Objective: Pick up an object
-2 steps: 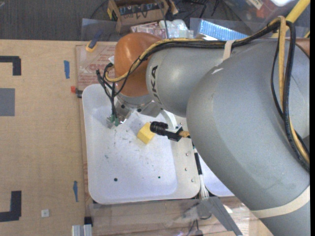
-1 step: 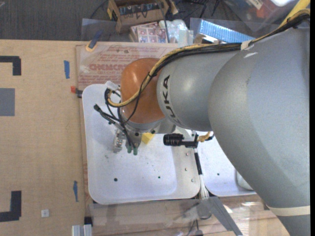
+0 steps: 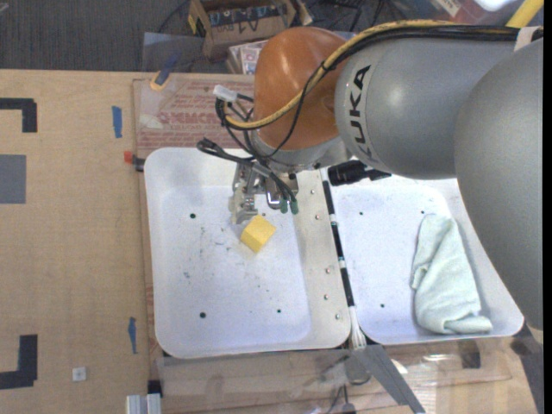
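A small yellow block point(image 3: 257, 234) lies in the left white bin point(image 3: 207, 317), near its middle and toward the back. My gripper point(image 3: 255, 198) hangs just above and behind the block, its metal fingers pointing down at it. The block rests on the bin floor, just in front of the fingertips rather than between them. A pale green cloth point(image 3: 442, 274) lies bunched in the right bin point(image 3: 388, 317), along its right side.
The orange wrist band and the grey arm cover the back of both bins. The ridge between the two bins runs just right of the gripper. Wooden bench surface with blue tape marks stretches to the left.
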`<act>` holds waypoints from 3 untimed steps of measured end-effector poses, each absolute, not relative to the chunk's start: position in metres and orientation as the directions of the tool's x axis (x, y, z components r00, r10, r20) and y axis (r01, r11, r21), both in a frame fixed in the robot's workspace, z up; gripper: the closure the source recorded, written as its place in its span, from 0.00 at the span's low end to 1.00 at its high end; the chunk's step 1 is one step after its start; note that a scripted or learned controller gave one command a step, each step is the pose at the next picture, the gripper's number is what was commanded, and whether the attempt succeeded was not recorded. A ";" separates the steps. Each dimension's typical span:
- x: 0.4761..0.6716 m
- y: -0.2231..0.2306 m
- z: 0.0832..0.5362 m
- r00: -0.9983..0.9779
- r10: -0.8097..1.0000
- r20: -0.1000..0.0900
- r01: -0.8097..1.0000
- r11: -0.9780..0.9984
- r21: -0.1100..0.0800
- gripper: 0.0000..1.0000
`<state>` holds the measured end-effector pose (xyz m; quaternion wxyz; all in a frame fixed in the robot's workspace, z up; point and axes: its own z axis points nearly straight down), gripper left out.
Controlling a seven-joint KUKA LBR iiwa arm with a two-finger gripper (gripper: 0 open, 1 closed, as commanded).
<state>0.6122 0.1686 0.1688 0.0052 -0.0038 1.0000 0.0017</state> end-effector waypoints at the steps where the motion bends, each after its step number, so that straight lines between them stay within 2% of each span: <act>1: 0.615 0.168 0.181 -1.000 -0.004 -0.021 -0.004 1.000 0.008 1.00; 2: 0.591 0.225 0.093 -0.967 -0.253 -0.015 -0.253 0.967 0.002 1.00; 3: 0.611 0.177 0.092 -0.990 -0.142 -0.018 -0.142 0.990 0.006 1.00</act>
